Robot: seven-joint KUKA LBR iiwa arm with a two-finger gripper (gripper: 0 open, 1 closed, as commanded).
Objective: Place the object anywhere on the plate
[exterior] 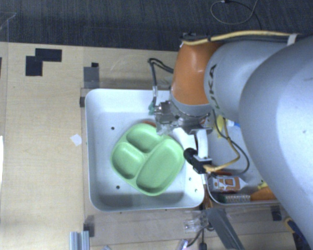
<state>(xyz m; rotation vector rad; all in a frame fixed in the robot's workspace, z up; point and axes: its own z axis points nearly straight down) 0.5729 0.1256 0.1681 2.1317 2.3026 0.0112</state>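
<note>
Lettering reading "KUKA" is seen on the grey arm (261, 87) below its orange band. A green divided plate (147, 159) lies in the left white bin (96, 155). Something reddish (149, 123) peeks out just beside the plate's far rim, under the gripper (164, 123). Pale wooden bench (36, 155) meets dark carpet (94, 14) beyond.

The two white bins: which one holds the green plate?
The left bin holds the green plate. The right bin, mostly hidden under the arm, shows small packaged items instead.
</note>
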